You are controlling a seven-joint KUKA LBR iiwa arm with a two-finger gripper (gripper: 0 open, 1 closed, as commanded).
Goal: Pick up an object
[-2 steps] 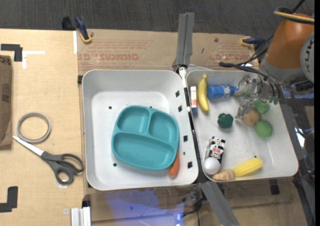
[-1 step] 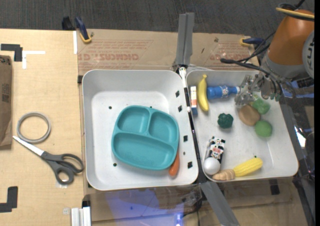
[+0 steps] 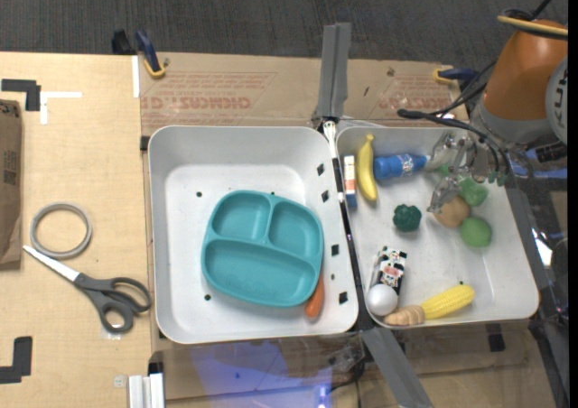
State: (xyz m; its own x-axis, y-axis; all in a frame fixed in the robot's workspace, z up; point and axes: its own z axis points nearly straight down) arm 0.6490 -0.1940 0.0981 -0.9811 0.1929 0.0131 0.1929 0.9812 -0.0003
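Potato-like brown lump (image 3: 452,211) sits in the right bin (image 3: 515,307), touching the green ball (image 3: 476,232) at its near side; roundish, long axis unclear. You're at the reach-and-grasp step: gripper (image 3: 449,191) is low, just behind it, fingers look apart, nothing between them. Next, you'd need to straddle it, then close.

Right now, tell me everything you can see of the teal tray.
The tray is teal, looks like smooth plastic, and has rounded corners and three compartments: two smaller ones on the far side, one long one on the near side. It lies flat, turned slightly askew, on the floor of the left bin. An orange carrot lies against its near right corner. Nothing sits in its compartments.
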